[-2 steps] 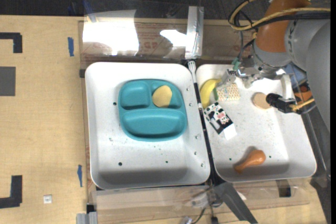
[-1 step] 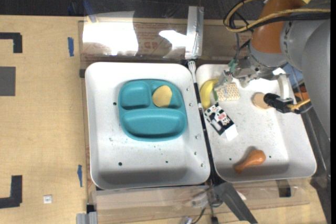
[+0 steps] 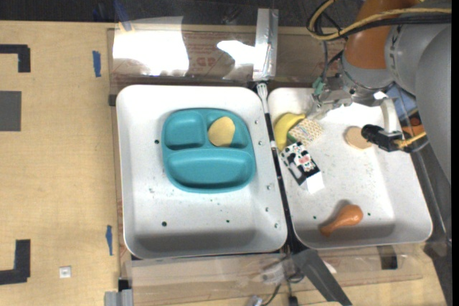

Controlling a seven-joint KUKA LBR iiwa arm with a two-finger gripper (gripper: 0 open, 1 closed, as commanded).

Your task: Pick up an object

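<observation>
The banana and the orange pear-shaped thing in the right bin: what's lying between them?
A black-and-white patterned packet lies between the banana and the orange pear, seen in the camera view.

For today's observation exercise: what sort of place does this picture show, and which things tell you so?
Probably a robotics lab bench: a grey robot arm with cabling reaches over two white bins holding toy-like items, such as a teal divided plate.

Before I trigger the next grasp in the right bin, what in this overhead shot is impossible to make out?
- Hand: its tip is small and cluttered with cables, so its state is unclear.
- Banana: partly covered by a patterned packet.
- Black-and-white item: print too small to read.
- Arm: cut off at the right edge.
</observation>
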